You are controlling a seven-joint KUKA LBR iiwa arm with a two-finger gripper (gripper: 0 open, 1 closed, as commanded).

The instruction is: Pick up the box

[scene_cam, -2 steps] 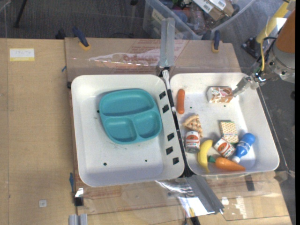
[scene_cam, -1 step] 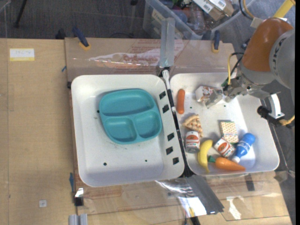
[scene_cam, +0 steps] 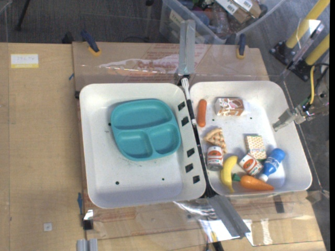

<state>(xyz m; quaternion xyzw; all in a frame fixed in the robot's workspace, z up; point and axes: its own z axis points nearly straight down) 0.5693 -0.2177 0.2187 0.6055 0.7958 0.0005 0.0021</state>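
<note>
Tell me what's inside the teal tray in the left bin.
Nothing shows in the teal tray's three compartments; all look bare. Whatever lies under it, on the left bin, is covered.

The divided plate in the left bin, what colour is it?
Teal, a blue-green all over. The divided plate shows clearly in the camera view.

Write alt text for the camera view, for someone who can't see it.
The tool hovers at the right bin's right edge, apart from the small box lying among toy food: banana, carrot, two cans, a blue bottle. The left bin holds a teal divided plate.
</note>
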